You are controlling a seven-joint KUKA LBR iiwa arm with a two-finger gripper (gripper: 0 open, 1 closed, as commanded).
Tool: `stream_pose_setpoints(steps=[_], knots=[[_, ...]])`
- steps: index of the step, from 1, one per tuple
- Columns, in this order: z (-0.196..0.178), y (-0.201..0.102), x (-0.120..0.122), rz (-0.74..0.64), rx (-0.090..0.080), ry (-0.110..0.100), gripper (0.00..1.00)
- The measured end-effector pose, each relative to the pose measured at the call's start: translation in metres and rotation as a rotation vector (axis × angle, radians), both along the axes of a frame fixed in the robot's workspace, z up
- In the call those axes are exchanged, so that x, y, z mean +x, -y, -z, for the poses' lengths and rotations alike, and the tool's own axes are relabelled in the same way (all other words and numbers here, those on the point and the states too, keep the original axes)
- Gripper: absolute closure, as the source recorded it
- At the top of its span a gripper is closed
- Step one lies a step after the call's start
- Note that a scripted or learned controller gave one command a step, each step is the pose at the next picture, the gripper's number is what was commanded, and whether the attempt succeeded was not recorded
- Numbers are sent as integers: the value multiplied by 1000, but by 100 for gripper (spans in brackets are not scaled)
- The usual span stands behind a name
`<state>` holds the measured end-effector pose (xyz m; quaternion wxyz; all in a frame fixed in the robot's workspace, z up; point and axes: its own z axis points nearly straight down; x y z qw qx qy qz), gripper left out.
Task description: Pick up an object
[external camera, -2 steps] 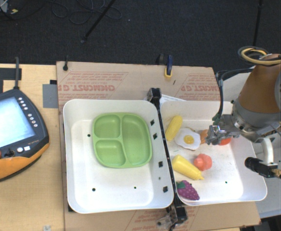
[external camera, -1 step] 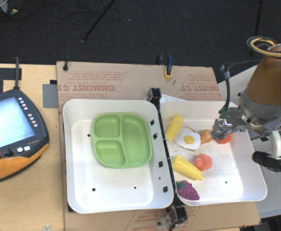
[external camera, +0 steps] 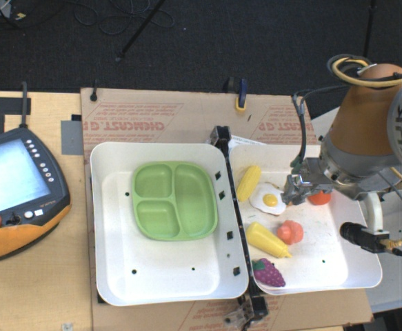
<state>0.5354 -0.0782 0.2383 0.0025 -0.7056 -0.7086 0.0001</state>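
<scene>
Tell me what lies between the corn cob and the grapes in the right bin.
In the camera view, between the corn cob and the grapes lies the yellow wedge-shaped toy. The fried egg sits just right of that line.

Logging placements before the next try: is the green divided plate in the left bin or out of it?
In. The green divided plate lies flat on the left bin floor.

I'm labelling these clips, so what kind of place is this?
Likely a robotics lab test bench: a robot arm reaches over two white bins, toy food such as a fried egg lies inside, and a teach pendant sits alongside.
</scene>
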Motion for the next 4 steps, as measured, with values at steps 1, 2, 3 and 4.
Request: stream_pose_setpoints(steps=[1,2,3,4], knots=[[-5,-49,-7,0,0,-1,100],[-5,-104,-19,-1,0,-2,100],[23,-153,-25,1,-2,-5,100],[20,-150,-27,3,-3,-2,100]])
